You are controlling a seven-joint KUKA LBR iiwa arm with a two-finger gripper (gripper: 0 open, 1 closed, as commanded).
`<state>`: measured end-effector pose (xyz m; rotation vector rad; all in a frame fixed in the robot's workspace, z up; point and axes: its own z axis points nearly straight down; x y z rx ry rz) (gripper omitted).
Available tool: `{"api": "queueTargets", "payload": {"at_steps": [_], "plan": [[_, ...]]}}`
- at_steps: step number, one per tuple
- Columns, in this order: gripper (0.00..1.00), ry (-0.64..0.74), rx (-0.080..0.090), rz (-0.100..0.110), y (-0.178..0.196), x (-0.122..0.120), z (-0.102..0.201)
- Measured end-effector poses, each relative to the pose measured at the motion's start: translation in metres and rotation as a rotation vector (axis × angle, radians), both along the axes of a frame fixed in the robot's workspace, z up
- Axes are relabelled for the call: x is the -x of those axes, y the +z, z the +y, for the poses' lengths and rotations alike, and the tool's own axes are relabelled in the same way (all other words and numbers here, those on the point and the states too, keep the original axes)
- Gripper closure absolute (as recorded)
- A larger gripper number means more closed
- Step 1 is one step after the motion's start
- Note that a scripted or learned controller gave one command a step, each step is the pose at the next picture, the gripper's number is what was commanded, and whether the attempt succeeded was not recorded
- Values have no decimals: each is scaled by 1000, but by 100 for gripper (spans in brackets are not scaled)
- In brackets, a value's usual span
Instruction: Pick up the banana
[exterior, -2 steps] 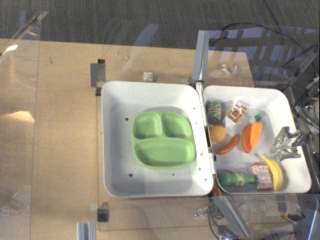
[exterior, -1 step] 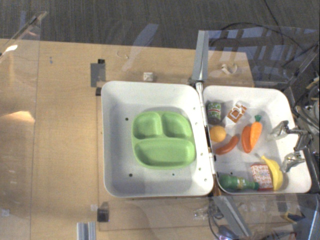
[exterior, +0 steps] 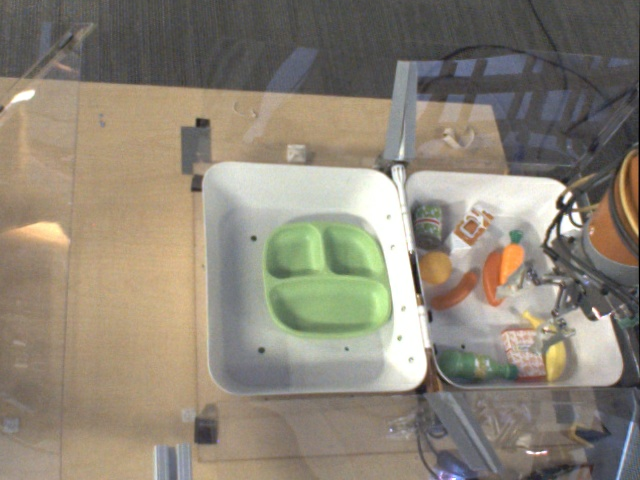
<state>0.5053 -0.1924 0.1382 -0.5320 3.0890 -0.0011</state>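
Two white bins sit side by side on the counter [exterior: 120, 268]; the left bin [exterior: 230, 268] holds a green divided plate [exterior: 326, 279], the right bin [exterior: 600, 363] a scatter of toy food. The banana [exterior: 555, 358] lies in the right bin's near right corner, touching a red-and-white packet [exterior: 523, 349] and just beside a green bottle [exterior: 475, 367]. The hand [exterior: 560, 293] hovers a little beyond the banana, toward the carrot [exterior: 503, 268] — whether its fingers are apart or together I cannot tell. To do this step well, it should centre over the banana's middle, straddle its short width, and descend clear of the packet and the bin wall — a crowded corner invites a slipped grasp.
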Motion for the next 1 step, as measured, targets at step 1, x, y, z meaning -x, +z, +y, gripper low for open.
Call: {"api": "queueTargets", "payload": {"at_steps": [1], "plan": [[0, 8, 2, -7, -40, -1, -12]]}}
